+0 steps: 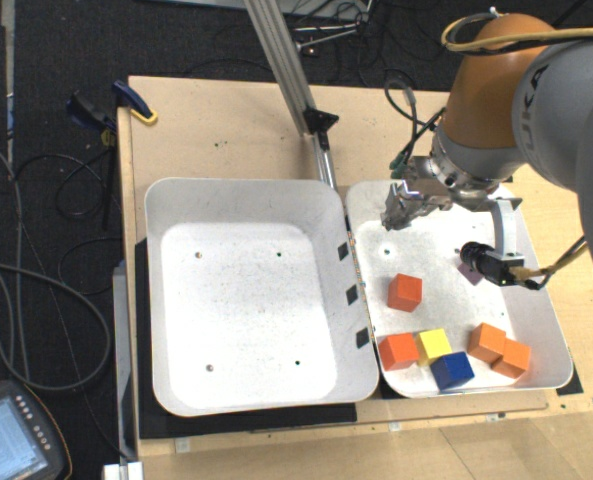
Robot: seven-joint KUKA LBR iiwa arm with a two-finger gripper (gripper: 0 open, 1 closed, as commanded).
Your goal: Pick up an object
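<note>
Gripper [402, 212] over the right bin [434, 260]

Two white bins stand side by side on the table [226, 128]: a left bin [166, 268] and a right bin [548, 328]. Toward the lower right of the frame, the right bin holds six blocks: four orange blocks, namely a lone one [405, 292] mid-bin, another [399, 350] at the bottom row's left end and a close pair [487, 342] at the far right, plus one yellow block [435, 343] and one blue block [453, 370]. There is also one small purple piece [469, 270] above them, and two blue-handled clamps [134, 102] lie at the table's upper left corner.
</note>
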